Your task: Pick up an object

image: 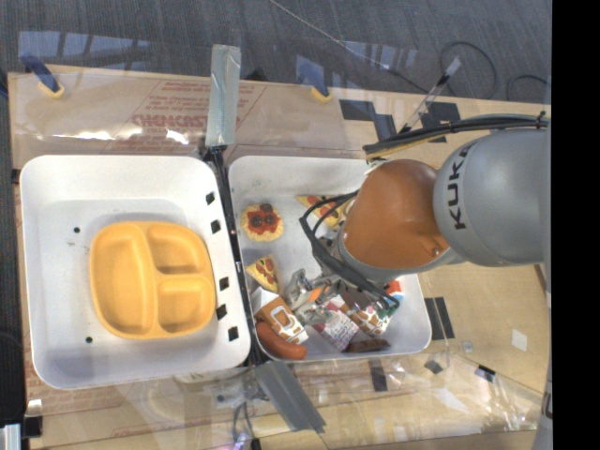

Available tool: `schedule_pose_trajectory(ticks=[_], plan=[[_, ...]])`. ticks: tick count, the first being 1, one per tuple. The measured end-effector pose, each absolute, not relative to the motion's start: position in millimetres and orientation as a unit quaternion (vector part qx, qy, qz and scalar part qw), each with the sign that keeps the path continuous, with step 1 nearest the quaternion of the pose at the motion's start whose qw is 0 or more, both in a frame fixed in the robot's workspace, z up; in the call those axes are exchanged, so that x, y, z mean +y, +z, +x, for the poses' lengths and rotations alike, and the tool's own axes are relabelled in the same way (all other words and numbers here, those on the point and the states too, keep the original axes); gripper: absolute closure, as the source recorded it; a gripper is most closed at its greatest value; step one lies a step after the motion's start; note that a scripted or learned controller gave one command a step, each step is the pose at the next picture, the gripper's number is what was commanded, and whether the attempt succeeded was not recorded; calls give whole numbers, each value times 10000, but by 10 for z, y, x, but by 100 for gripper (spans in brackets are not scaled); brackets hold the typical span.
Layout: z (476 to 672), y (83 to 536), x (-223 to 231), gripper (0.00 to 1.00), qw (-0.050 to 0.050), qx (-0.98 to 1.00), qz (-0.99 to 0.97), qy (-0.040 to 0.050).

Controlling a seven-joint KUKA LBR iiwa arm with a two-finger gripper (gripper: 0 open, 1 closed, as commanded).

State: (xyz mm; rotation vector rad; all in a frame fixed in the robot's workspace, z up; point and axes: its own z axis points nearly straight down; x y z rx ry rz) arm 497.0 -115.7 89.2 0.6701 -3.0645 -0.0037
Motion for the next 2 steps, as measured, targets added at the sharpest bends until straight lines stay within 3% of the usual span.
schedule_pose_trajectory(ticks=[1,2], plan=[[5287,901,-919,100,7,-9911,1333,-1],[5343,925,-927,100,20,-9968,793,-6]])
